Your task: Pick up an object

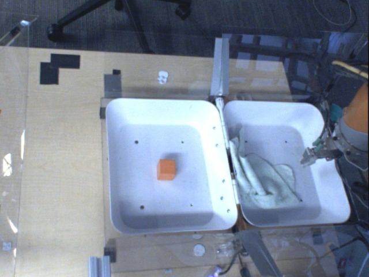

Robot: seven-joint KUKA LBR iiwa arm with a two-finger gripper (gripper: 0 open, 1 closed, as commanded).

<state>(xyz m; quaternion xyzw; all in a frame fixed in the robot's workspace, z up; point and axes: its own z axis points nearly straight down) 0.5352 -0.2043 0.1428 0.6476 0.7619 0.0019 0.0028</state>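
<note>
An orange cube [166, 169] sits mid-floor of the left bin [124, 117], well apart from the gripper [314, 154] at the right bin's [271, 114] right edge (grip state indiscernible, nothing visibly held).

The bench top [57, 154] is light wood laminate. Black tape patches [57, 67] are fixed near its far left corner. A clear panel [14, 126] stands along the left side and reflects light. Beyond the bench, the floor is dark ribbed carpet [248, 10]. A black office-chair base [124, 4] with castors rests on the carpet. A thin cable loop [334, 7] lies at upper right.
</note>
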